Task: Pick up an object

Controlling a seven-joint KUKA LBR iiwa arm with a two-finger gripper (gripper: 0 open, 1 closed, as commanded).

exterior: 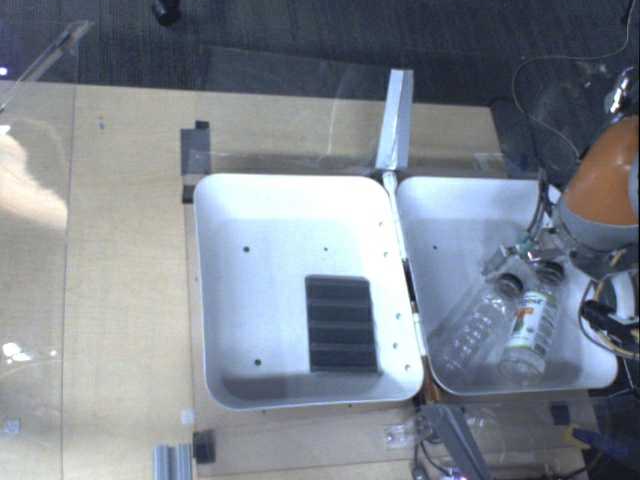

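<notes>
We see the arm reaching in over the right bin, its orange band above the wrist. The gripper hangs low in that bin, but we cannot tell how its jaws stand. Directly below the jaws lie two clear plastic bottles. The labelled bottle lies just below them, its dark cap close to the jaws. The plain clear bottle lies below and to their left, slanting away, alongside the first. Well to the left of the jaws, in the left bin, we find a dark ribbed block lying flat.
</notes>
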